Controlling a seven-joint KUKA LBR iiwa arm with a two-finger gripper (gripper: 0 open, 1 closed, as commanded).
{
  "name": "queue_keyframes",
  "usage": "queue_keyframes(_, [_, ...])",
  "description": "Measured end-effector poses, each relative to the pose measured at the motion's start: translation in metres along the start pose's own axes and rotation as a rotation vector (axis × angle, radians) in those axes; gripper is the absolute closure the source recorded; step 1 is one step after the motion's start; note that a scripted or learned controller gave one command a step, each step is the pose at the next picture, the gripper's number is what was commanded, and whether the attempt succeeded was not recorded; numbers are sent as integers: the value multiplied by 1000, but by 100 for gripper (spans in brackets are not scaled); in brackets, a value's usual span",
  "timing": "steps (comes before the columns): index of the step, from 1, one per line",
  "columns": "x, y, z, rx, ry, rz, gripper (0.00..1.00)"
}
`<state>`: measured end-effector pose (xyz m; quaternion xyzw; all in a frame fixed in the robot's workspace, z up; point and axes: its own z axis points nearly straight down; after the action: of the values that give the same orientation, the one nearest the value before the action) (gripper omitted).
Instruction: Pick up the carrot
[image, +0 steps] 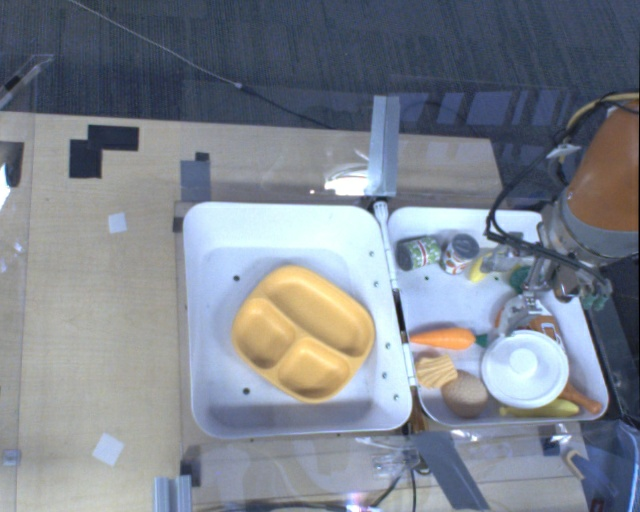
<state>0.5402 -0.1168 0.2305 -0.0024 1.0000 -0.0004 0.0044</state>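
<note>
One carrot (443, 339) lies at six o'clock in the right bin (594, 352); my gripper (519, 311) hovers at its three o'clock, finger state indiscernible.

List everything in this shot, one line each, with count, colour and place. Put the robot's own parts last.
bins: two, white, side by side on the bench
divided plate: one, yellow, in the left bin
carrot: one, orange, lying at the right bin's left side
can: one, green label, at the right bin's far end
bowl: one, white, near right of the right bin
ridged piece: one, yellow, below the carrot
round brown item: one, brown, at the right bin's near edge
banana: one, yellow, along the right bin's near edge
arm: one, grey and orange, at right
hand: one, metal, over the right bin above the bowl
</note>
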Motion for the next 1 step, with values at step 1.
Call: queue_keyframes(1, [3,30,135,-1,-1,106,0])
